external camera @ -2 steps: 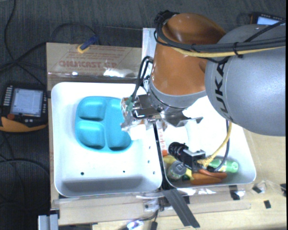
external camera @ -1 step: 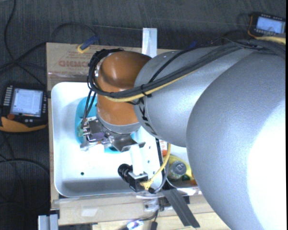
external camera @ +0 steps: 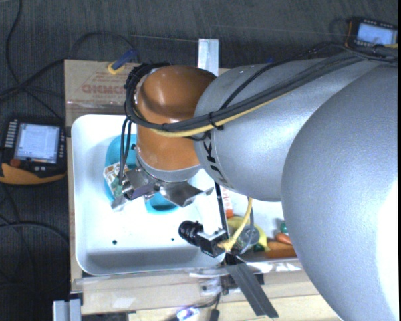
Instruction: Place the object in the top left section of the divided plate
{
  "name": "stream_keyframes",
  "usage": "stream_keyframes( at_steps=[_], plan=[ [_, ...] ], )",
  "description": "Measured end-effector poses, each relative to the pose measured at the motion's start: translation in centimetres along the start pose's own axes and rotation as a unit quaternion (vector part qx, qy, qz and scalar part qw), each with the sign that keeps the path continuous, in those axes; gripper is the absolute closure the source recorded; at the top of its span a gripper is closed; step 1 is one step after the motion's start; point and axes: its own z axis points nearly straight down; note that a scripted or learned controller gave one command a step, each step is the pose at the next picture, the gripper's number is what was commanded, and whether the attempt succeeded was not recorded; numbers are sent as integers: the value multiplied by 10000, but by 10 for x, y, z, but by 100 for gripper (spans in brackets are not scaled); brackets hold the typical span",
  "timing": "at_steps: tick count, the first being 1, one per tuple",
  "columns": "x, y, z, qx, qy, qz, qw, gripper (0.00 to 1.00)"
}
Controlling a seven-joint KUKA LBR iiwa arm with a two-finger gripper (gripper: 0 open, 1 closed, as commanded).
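Observation:
A blue divided plate lies in the left white bin, mostly hidden under my arm; another bit of its rim shows lower down. A small pale, multicoloured object sits at the plate's left part, right beside my gripper. The gripper hangs low over the plate, below the orange band. From this angle I cannot see whether the object is between the gripper's parts or only next to them.
The grey arm covers the right bin and most of the view. Yellow, orange and red items peek out in the right bin. A black cable fitting hangs over the left bin's front. A pendant lies to the left on the floor.

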Motion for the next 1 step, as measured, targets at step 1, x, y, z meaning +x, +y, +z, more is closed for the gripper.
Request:
stream_keyframes(
  at_steps=[1],
  plan=[
    [-41, 10, 97, -6, 11, -470, 9989, 100]
  ],
)
